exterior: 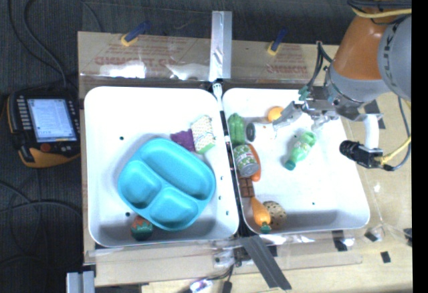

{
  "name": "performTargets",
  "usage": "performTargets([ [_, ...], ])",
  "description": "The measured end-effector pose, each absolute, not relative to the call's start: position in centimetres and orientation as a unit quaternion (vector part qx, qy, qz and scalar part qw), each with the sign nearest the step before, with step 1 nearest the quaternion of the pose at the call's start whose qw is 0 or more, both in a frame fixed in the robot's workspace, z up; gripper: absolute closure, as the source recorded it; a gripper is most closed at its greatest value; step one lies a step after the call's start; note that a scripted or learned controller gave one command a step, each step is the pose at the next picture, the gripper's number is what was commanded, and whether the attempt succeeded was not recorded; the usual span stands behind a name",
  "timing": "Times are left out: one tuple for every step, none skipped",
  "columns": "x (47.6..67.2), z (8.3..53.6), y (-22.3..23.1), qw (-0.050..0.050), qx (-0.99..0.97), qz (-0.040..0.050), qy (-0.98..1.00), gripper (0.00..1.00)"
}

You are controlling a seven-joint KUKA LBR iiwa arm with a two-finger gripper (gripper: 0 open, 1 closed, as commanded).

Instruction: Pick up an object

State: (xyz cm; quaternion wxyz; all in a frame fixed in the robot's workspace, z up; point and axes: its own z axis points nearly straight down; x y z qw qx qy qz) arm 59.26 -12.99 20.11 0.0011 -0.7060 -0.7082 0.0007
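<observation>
I see two white bins side by side on the counter. The left bin (pixel 100 151) holds a blue divided tray (pixel 167 181), with a purple piece (pixel 182 140) and a pale patterned item (pixel 202 132) at its far right edge and a small red and green item (pixel 141 227) at its near side. The right bin (pixel 334 198) holds a green item (pixel 235 127) and a labelled can (pixel 246 159) along its left wall, an orange ball (pixel 275 113) towards the far side, a carrot-like piece (pixel 259 213) and a speckled cookie (pixel 274 212) near the front, and a green bottle (pixel 298 149).

The hand (pixel 309 111) sits over the far part of the right bin. I read its fingers as spread, with nothing between them. The green bottle lies just near of the hand, apart from it, on its side and tilted, pale green with a darker cap end pointing near-left.
</observation>
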Motion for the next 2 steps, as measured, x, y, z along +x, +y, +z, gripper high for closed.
performTargets([
  [57.74,9.21,-17.40,0.000,-0.684,0.0002,-0.730,0.00],
  [57.79,10.16,-17.38,0.000,-0.683,-0.0002,-0.730,1.00],
])
